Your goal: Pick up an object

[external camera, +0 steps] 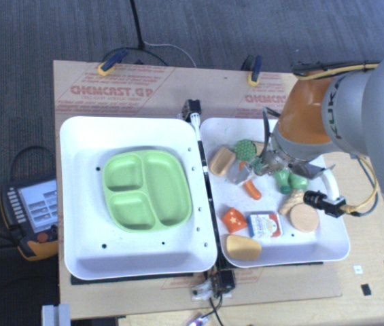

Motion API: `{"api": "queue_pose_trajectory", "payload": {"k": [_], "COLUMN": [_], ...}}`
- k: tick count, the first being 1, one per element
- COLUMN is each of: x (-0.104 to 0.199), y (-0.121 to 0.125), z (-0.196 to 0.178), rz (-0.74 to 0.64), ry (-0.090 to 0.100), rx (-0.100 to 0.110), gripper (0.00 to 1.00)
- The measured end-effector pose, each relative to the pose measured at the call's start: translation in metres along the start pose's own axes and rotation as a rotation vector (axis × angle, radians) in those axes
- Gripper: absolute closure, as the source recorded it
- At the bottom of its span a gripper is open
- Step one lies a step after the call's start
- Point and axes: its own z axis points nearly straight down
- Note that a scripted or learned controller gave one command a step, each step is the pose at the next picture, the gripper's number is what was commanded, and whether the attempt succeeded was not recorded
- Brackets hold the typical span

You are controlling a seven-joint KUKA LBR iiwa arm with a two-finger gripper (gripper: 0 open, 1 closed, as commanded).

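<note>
The arm (327, 111) reaches in from the right and stands over the right bin (334, 246). Its tool (265, 165) is low inside this bin, near the upper middle of the pile of toy food. The tool is dark and partly covered by the wrist, so I cannot tell if it is open or closed, and I cannot tell if something is between it.

Just beside the tool there is a green round piece like broccoli (247, 149) and a tan bread piece (221, 160) to the left of it. Below the tool lies a small orange carrot (253, 190). To the right of the tool is a dark green piece (291, 179). Lower in the bin are an orange-red piece (234, 219), a small box with a picture (264, 224), a yellow wedge (243, 247) and a round beige disc (304, 218).

The left bin (83, 250) holds a green divided plate (147, 189), lying flat in the middle.
</note>
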Motion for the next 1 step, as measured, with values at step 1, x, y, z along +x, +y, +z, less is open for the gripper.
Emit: {"api": "queue_pose_trajectory", "payload": {"k": [1], "x": [0.039], "y": [-0.0077], "z": [-0.1317], "rz": [0.063], "ry": [0.007], "rx": [0.011], "gripper": [1.0]}}
